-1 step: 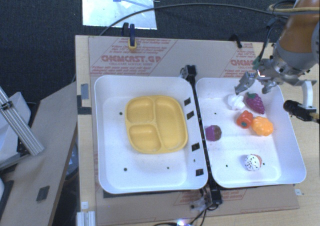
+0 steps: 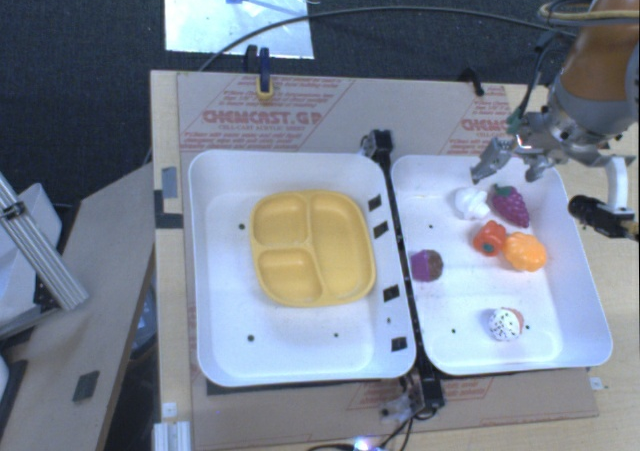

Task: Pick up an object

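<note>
Two white bins are sitting side by side on the bench. The left bin (image 2: 215, 269) is holding a yellow tray (image 2: 310, 246) with three parts in it, and the tray is lying flat near the middle of that bin.

The right bin (image 2: 565, 334) is holding the little toys. A bunch of purple grapes (image 2: 511, 205) is lying near the top of the bin, and a small white toy (image 2: 471, 203) is sitting just beside it on the left. Below the grapes, an orange and red toy with a green bit (image 2: 489, 239) is touching a round orange toy (image 2: 525, 252). A small purple and brown toy (image 2: 427, 265) is lying near the bin's left wall, apart from the others. A white ball with spots (image 2: 504, 324) is sitting near the bottom of the bin, well apart from the rest.

The grey and orange arm is reaching in from the right. Its gripper (image 2: 518, 161) is hanging over the top of the right bin, just above the grapes and the white toy. Its two fingers (image 2: 491, 159) are spread apart, one on each side, and nothing is between them
</note>
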Robot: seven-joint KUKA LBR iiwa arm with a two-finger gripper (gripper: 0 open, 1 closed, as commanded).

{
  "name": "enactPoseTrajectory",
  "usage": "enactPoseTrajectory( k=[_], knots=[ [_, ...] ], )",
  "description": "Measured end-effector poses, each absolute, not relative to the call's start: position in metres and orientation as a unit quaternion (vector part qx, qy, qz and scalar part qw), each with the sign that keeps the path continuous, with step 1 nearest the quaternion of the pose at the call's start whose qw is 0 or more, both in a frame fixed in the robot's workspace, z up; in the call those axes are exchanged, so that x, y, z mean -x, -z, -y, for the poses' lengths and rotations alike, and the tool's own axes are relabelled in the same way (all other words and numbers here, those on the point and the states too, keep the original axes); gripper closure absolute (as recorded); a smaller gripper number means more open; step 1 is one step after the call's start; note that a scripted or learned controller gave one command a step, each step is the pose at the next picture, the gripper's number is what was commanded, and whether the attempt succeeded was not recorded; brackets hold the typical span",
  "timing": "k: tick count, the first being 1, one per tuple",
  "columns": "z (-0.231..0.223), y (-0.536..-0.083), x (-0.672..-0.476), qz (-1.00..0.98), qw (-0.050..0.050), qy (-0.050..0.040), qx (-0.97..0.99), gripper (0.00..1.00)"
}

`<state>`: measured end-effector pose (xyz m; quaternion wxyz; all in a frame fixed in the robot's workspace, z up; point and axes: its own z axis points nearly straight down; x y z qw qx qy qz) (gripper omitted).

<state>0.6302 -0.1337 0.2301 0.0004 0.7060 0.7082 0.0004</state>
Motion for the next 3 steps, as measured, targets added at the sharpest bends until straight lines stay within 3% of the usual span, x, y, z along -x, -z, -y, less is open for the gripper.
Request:
enactPoseTrajectory(
  k=[2,3],
  knots=[
    [0.129,-0.108,-0.620,-0.707,-0.001,0.0007,-0.707,0.00],
    [0.129,-0.084,-0.620,-0.707,0.000,-0.0001,-0.707,0.00]
  ],
)
